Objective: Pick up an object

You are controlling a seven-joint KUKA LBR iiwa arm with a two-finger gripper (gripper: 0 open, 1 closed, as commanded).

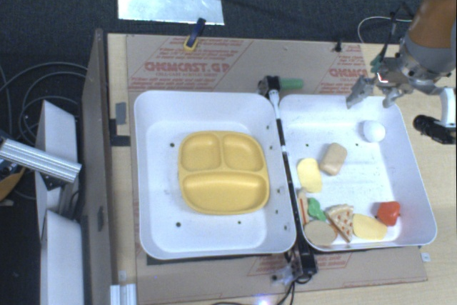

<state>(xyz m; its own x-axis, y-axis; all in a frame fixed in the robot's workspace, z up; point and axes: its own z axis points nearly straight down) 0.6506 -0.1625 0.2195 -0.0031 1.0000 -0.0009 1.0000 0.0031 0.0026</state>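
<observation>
My gripper [373,96] hangs over the far edge of the right bin [408,175], its two fingers spread apart with nothing between them. Just below it in the bin lies a white ball [373,131]. Further toward the bin's middle are a tan bread-like piece [333,158] and a pale yellow piece [309,174]. Along the near edge lie a pizza-slice toy [340,218], a yellow piece [368,227], a red piece [388,211], a tan round piece [320,233] and a green and orange piece [311,209].
The left bin [153,153] holds a yellow divided plate [223,172]. A black divider bar [284,161] runs between the bins. The orange-banded arm [434,25] rises at the upper right. Cables and a metal frame [39,161] lie left of the bench.
</observation>
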